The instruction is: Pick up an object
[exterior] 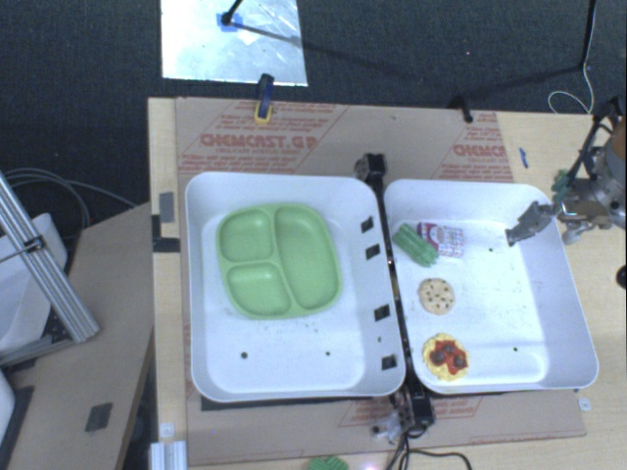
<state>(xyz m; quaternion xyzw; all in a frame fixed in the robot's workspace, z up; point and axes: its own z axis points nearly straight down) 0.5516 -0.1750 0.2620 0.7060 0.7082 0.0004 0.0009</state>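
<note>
The right bin (549, 302) holds a green ridged toy (414, 245) lying against a small red-and-white packet (443, 238), a round cookie (437, 296) and a small pizza-like disc (447, 356) with red topping. My gripper (529, 223) hangs over the bin's upper right part, well to the right of the packet, with nothing seen between its fingers. The rest of the arm leaves the view at the right edge.
The left bin (284, 360) carries a green three-compartment tray (278, 260). A black divider with clips (382, 262) runs between the bins. A yellow clamp (264, 101) sits at the bench's far edge, and a metal frame (39, 262) stands at the left.
</note>
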